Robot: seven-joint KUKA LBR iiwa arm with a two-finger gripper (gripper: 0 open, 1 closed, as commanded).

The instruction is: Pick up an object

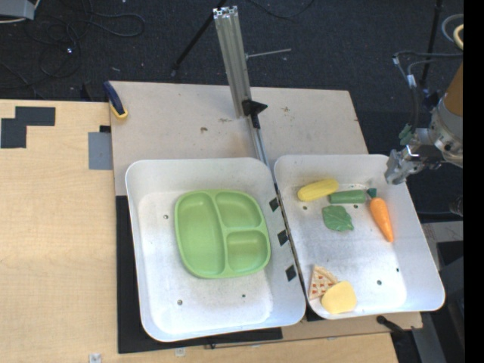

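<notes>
Just below the claw [398,166]: carrot [382,218], unheld, in right bin [423,278]. Claw state: cannot tell.

Orange carrot [382,218] just below the gripper [396,169]; beside it a dark green marker [351,197], yellow corn [318,190], green leaf [337,218]. Farther off: lime tray [222,233], tan waffle [322,282], yellow cheese [339,298].

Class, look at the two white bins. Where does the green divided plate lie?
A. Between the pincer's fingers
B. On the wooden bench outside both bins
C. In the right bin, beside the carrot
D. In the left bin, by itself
D: the green divided plate lies flat in the left bin, while the carrot and the other toy foods lie in the right bin.
</notes>
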